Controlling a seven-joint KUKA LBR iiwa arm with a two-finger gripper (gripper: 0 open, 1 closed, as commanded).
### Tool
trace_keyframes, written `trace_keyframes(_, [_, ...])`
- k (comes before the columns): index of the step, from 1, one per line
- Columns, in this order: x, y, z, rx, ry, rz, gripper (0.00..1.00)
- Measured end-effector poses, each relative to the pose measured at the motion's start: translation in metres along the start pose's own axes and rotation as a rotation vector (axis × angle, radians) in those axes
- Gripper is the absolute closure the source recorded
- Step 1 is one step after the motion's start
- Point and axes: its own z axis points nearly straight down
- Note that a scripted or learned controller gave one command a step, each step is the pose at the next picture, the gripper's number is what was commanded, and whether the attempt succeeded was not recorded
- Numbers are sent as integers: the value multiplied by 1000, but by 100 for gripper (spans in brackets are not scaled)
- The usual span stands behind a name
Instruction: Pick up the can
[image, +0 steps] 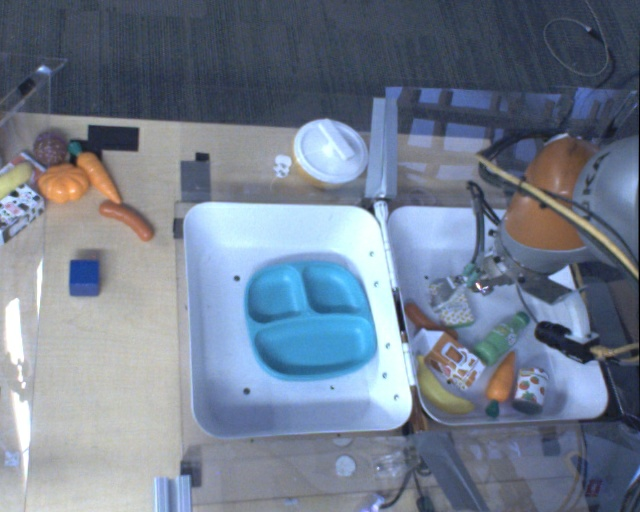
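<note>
Camera view, fig.: right bin (590, 400) w/ toy groceries. Gripper (462, 290) sits over the bin's middle, fingers apparently closed on a crumpled silvery item, not the can. Can (531, 388), short w/ printed label, stands upright in the near-right corner, just right of the carrot (502, 375). I judge it lies near and right of the claw; long axis roughly vertical, so I'd approach from above. Left bin holds a blue tray (310, 318).
</note>
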Motion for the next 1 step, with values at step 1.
trace_keyframes(1, [0, 3, -12, -8, -3, -1, 100])
